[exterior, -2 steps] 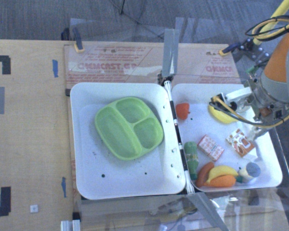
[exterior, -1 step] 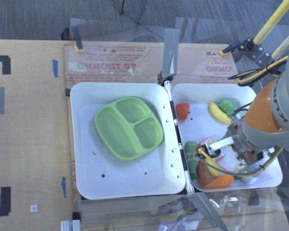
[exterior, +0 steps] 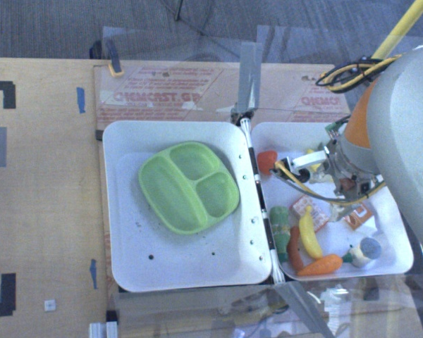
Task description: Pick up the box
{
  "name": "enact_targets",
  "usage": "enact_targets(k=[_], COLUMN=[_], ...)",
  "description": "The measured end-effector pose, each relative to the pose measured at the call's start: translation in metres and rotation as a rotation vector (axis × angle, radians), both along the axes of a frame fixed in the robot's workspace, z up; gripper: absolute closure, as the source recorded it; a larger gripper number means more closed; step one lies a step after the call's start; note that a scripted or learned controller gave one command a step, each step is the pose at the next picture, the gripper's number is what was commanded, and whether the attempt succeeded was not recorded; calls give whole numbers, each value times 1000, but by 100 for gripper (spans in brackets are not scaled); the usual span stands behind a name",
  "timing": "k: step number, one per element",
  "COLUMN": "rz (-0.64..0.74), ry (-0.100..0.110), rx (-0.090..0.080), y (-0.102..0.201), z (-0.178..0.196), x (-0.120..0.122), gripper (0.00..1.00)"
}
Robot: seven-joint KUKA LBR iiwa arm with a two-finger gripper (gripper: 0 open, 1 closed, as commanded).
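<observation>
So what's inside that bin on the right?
The right bin holds toy food: a banana, a carrot, something red, and a small box. The arm covers the bin's upper part, hiding whatever lies there.

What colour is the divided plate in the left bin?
Light green, seen clearly in the camera view: the divided plate.

Both bins (exterior: 127,259) are showing smooth white plastic. The green plate (exterior: 189,186) is looking like matt plastic. The bench (exterior: 42,210) is presenting bare wood. The arm (exterior: 409,132) is showing a smooth grey casing.

green plate (exterior: 189,187) (left bin (exterior: 127,259)), banana (exterior: 309,234)
</observation>
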State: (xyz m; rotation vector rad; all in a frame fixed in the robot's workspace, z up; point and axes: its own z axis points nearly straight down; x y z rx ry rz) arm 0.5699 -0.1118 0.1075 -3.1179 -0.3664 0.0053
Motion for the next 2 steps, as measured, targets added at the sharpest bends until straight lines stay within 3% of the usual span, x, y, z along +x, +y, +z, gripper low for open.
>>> enact_targets(k=[1,2], rz=[25,59], ry=[-7,-37], rx=[20,45], y=[-62,-77], z=[-18,-10], x=[-25,-69], gripper=[0,0])
